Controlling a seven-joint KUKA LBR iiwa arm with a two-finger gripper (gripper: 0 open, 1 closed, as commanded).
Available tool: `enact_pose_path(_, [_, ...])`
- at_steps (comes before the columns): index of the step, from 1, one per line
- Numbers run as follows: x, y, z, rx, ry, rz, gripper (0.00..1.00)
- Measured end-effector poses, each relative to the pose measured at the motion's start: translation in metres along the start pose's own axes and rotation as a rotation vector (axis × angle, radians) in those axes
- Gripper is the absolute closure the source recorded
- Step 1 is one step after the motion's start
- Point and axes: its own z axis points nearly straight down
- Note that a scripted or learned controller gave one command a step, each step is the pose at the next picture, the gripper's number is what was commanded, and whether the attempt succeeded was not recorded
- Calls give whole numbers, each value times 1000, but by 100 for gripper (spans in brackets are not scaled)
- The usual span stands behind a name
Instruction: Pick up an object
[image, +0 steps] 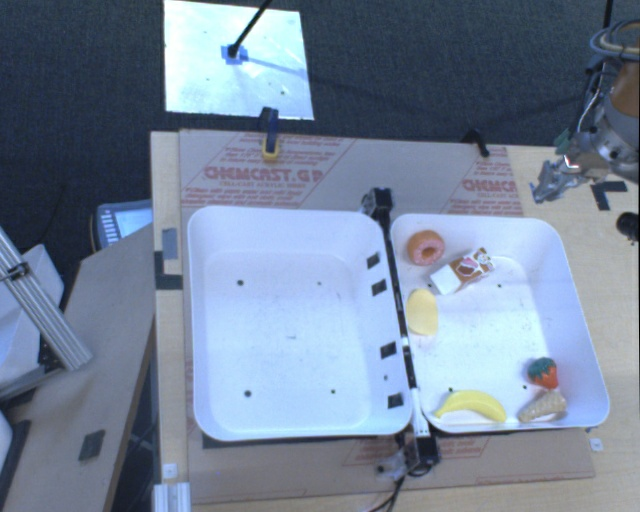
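The right bin (570, 290) holds a pink donut (426, 247), a small white and brown packet (463, 270), a pale yellow piece (422, 312), a banana (471, 405), a strawberry (543, 372) and a beige cone-like piece (542, 406). My gripper (553, 183) hangs beyond the right bin's far right corner, above the bench and well away from every object. Nothing shows between its fingertips.
The left bin (215, 300) sits beside the right one, with black clips along the shared divider (395, 320). Both rest on a brown board (300, 170) with red lettering. A shiny metal sheet (238, 60) lies at the back.
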Motion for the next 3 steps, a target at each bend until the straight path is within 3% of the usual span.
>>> enact_pose_path(3, [-1, 4, -34, -12, -5, -7, 100])
